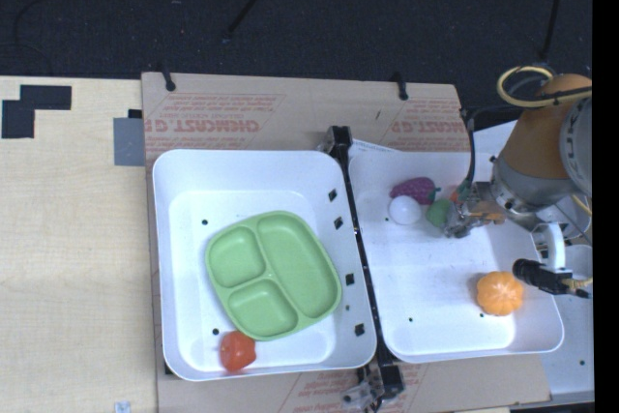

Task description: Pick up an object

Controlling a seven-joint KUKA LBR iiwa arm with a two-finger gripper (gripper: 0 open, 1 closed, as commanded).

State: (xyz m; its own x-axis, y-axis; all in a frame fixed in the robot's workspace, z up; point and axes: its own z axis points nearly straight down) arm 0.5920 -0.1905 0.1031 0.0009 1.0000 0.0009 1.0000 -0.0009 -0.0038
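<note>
The right bin (pixel 430 309) holds a purple fruit-like piece (pixel 418 189), a white ball (pixel 404 209), a small green object (pixel 438 214) and an orange (pixel 499 293). My gripper (pixel 458 218) is low in the upper right part of this bin, right beside the green object and touching or nearly touching it. The white ball lies just left of the green object, with the purple piece behind them. The orange sits apart, near the bin's front right corner, below the arm.
The left bin (pixel 166 237) holds a green divided plate (pixel 273 274) and a red tomato-like object (pixel 237 350) at its front edge. A black divider (pixel 353 247) runs between the bins. Cardboard lies under both bins.
</note>
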